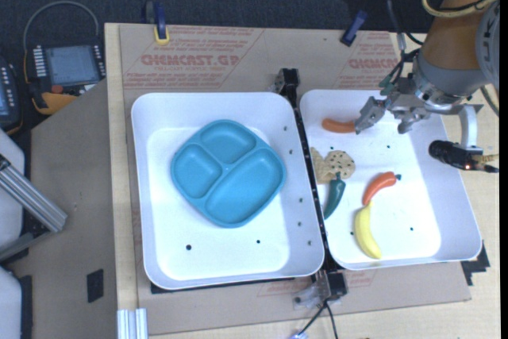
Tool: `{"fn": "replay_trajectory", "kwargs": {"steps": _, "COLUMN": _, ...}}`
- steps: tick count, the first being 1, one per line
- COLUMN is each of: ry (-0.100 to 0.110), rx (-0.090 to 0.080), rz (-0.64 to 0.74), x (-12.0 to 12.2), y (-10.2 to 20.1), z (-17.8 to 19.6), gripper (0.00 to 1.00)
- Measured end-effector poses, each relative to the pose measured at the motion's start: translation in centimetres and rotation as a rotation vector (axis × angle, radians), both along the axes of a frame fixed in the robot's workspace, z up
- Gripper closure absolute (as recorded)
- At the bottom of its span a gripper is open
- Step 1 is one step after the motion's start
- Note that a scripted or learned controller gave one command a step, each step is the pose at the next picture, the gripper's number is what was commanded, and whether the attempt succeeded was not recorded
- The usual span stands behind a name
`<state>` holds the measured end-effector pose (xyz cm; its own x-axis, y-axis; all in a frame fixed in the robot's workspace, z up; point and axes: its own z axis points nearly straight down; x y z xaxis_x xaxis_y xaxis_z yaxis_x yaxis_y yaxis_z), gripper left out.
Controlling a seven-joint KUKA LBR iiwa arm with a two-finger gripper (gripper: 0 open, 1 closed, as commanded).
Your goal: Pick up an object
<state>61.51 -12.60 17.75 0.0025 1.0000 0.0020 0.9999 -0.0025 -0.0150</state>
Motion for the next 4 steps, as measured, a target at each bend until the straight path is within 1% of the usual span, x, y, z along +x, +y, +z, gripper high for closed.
{"fn": "replay_trajectory", "kwargs": {"steps": 1, "ry": -0.015, "rx": -0.002, "rz": 0.003, "x": 0.3, "y": 0.0, "z": 0.9, "gripper": 0.00}}
{"fn": "replay_trajectory", "kwargs": {"steps": 2, "ry": -0.011, "rx": -0.001, "rz": 0.002, "x": -0.2, "y": 0.2, "z": -5.2, "gripper": 0.00}}
{"fn": "replay_trajectory", "kwargs": {"steps": 3, "ry": -0.016, "rx": -0.002, "rz": 0.002, "x": 0.0, "y": 0.2, "z": -9.2, "gripper": 0.00}}
{"fn": "replay_trajectory", "kwargs": {"steps": 4, "ry": -0.018, "rx": -0.002, "rz": 0.002, "x": 0.0, "y": 0.3, "z": -8.1, "gripper": 1.00}}
